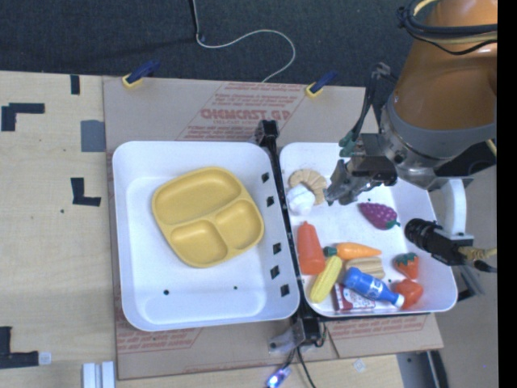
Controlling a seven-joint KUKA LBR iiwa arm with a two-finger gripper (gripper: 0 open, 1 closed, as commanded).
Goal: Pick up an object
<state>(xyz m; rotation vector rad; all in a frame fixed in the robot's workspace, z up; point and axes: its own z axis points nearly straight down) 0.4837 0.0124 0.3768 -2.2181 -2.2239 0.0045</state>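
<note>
My gripper (346, 194) hangs over the back part of the right bin (440, 304), open, with nothing between its fingers. Just left of it lie a tan bread-like piece (308, 179) and a small white item (300, 201). Purple grapes (378, 213) sit just right of it. Nearer the front lie an orange-red vegetable (308, 247), a carrot (356, 250), a yellow corn cob (325, 278), a blue bottle (372, 288) and two small red fruits (408, 264) (409, 294).
The left bin (133, 164) holds a yellow divided plate (208, 215). A black divider with clips (276, 208) runs between the bins. The grey and orange arm (448, 71) fills the upper right, with a black fitting (432, 241) over the right bin's edge.
</note>
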